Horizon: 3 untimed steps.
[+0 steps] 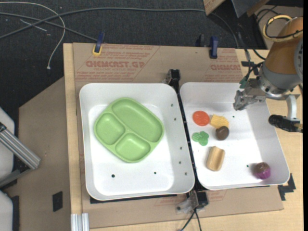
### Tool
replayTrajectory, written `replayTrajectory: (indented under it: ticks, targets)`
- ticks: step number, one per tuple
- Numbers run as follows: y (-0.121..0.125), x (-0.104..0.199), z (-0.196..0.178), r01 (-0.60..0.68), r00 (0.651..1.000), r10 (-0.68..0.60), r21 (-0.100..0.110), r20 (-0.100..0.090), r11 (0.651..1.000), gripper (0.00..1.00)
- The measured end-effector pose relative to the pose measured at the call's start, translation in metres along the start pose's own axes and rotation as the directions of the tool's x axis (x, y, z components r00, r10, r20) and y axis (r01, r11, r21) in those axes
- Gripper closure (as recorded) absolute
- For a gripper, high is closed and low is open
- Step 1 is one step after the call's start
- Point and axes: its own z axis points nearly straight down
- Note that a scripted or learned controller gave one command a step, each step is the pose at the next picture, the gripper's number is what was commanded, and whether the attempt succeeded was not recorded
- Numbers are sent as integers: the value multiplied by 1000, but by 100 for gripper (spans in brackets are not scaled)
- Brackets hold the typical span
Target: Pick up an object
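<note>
My gripper (242, 101) hangs over the upper right part of the right bin (274, 134), reaching in from the right with my grey wrist and orange band behind it; from this slanted view I cannot tell how it is set, and nothing shows in its grasp. Below and to the left of it, in that same bin, lie the things I could pick up: an orange-red round piece (201, 118) near the bin's left wall, a yellow wedge (218, 121) touching its right side, and a dark brown ball (222, 133) just under the wedge. A small green leafy piece (200, 138) sits below the orange-red one, close to the left wall. Lower down, near the middle of the bin, a tan cylinder (215, 158) lies slightly tilted on its side. A purple, roundish item (262, 170) rests apart from the others in the bin's lower right corner. The left bin (96, 177) holds a light green divided plate (128, 129) with three compartments, lying flat and turned at an angle, well apart from my gripper
</note>
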Motion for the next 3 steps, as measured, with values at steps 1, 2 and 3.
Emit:
replayTrajectory:
  ticks: [1,2,3]
  targets:
    - [-2,-5,-64,-2,1000,2,-6,3,1000,100]
    - [9,-8,-118,0,1000,0,-7,3,1000,100]
    - [10,-9,-141,0,1000,0,-3,2,1000,100]
